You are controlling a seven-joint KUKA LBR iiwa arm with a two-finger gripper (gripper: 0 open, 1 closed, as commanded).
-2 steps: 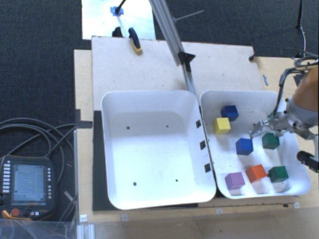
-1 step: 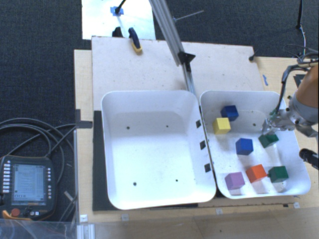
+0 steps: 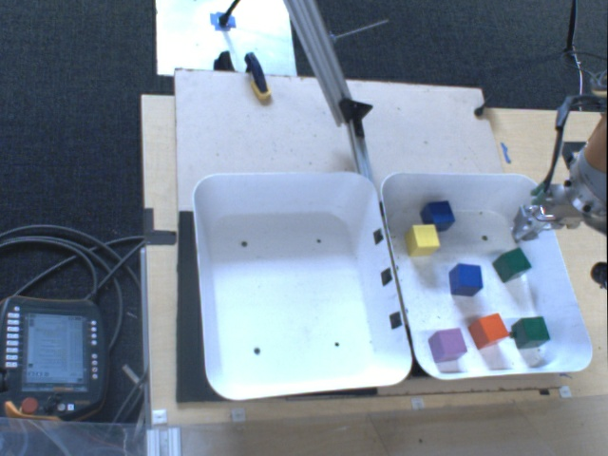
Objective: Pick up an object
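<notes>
The right bin [image 3: 560,283] holds several small cubes: a dark blue one [image 3: 437,214], a yellow one [image 3: 424,239], a blue one [image 3: 465,278], a green one [image 3: 512,264], an orange one [image 3: 489,330], a purple one [image 3: 447,345] and a dark green one [image 3: 530,331]. My gripper [image 3: 530,222] reaches in from the right edge over the bin's upper right part, just above the green cube. Nothing shows between its metal tips.
The left bin [image 3: 285,283] stands beside the right one. A slanted metal pole [image 3: 323,55] crosses the bench behind the bins. A teach pendant [image 3: 52,354] and cables lie on the floor at the left.
</notes>
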